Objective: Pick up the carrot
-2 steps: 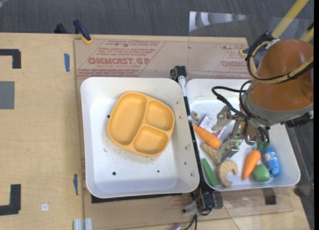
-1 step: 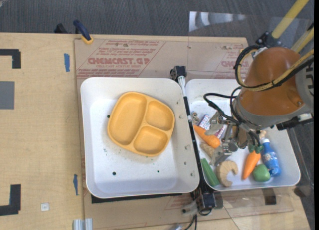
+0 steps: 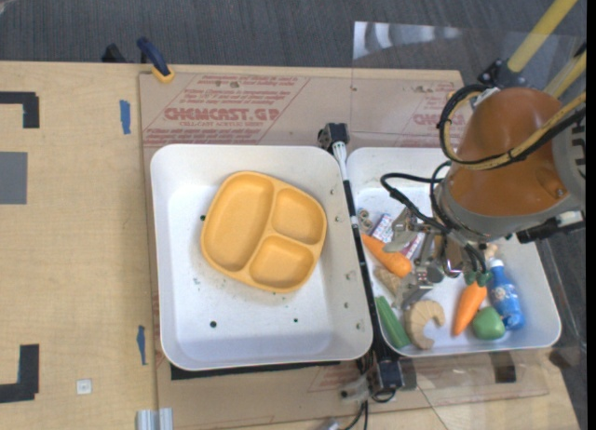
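Near edge of right bin (image 3: 549, 326): green pepper (image 3: 488, 324) and cookie-like piece (image 3: 426, 321), w/ carrot (image 3: 469, 305) between, tip pointing near. Gripper (image 3: 445, 261) hovers just left of carrot's top, finger state can't be told; approach step, next needs shift right & descent. Far board (image 3: 233, 102) reads "CHEMCAST GP".

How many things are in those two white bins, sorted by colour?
Orange: 2 carrots
Yellow: 1 divided plate
Green: 2, a long pod and a round fruit
Blue: 1 bottle
Tan: 1 bitten cookie
White: 1 small packet
Total: 8 that I can make out; the gripper hides part of the right bin.
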Motion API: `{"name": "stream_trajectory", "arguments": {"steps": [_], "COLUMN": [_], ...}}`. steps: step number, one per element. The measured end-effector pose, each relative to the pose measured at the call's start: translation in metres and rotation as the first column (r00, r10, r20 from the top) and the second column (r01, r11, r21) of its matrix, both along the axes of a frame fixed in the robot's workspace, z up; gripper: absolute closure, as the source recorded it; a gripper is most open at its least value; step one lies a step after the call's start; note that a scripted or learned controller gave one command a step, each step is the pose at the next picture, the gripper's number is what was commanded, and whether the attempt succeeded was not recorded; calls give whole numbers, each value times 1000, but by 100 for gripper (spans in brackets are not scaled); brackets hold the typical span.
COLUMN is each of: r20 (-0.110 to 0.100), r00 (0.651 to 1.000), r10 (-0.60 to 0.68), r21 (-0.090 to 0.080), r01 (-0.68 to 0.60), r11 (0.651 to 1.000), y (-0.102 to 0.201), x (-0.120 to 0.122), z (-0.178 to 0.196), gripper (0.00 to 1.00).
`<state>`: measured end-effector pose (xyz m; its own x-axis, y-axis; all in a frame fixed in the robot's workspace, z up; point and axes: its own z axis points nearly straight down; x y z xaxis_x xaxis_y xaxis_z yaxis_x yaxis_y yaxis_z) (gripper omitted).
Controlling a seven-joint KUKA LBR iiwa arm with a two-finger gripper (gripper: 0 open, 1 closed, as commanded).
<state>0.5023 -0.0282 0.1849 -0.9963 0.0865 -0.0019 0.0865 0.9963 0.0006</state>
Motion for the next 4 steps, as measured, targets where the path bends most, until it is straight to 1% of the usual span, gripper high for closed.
{"name": "stream_trajectory", "arguments": {"steps": [1, 2, 3, 4], "r20": [-3, 6, 10, -6], "r00": [985, 997, 972, 987], "r10": [-170, -72, -234, -162], "r21": [-2, -1, 4, -1], "r01": [170, 72, 234, 162], "r11": [985, 997, 972, 987], "y": [-80, -135, -49, -103], "x": [-6, -18, -19, -14], "z": [-38, -92, 3, -82], "gripper": [0, 0, 0, 0]}}
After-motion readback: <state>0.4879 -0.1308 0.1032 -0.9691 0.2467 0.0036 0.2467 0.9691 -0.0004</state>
